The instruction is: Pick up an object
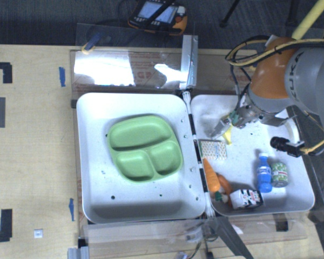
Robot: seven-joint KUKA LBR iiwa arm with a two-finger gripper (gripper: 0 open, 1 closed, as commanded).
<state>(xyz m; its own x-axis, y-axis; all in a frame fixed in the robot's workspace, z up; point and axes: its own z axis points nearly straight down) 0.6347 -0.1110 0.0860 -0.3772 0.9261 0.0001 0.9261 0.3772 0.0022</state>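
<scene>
No words or numbers are clear enough to read. The small carton [246, 198] and the bottle [264, 172] have labels, but they are too blurry.

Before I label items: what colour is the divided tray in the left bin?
Light green, clearest in the camera view: divided tray.

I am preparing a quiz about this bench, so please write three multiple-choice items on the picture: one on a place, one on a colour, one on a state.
1. Where does the green tray lie?
A. left bin
B. right bin
C. on the bench outside the bins

2. What colour is the bottle?
A. red
B. blue
C. black

3. How does the carrot rest?
A. standing upright
B. hanging from the gripper
C. lying flat by the divider

Answers:
1 A, it sits inside the left bin.
2 B, its body is blue with a white cap.
3 C, it lies along the right bin's left wall, apart from the gripper.
</scene>
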